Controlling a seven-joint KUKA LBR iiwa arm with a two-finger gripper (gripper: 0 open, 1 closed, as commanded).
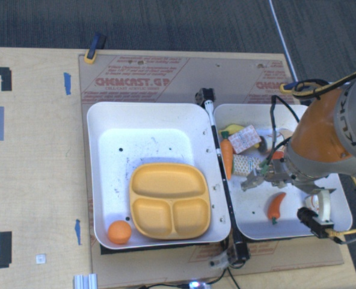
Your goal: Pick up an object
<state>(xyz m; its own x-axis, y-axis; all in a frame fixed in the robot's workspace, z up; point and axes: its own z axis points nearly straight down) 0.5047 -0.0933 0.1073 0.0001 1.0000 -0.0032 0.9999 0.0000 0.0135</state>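
The right bin (pixel 322 221) holds several small items. An orange carrot (pixel 227 156) lies along its left wall. A pink-and-white packet (pixel 245 139) and a yellow piece (pixel 232 129) sit at the bin's far left. A speckled grey item (pixel 242 165) lies beside the carrot. A small orange pepper (pixel 276 205) rests on the bin floor near the front. My gripper (pixel 257 177) hangs low in this bin, just right of the speckled item and up-left of the pepper. I see nothing held in it.
The left bin (pixel 106 137) holds a yellow divided plate (pixel 169 200) and an orange ball (pixel 119 232) at its front left corner. The arm's grey and orange body (pixel 322 137) covers the right bin's far right part. Black cables loop there.
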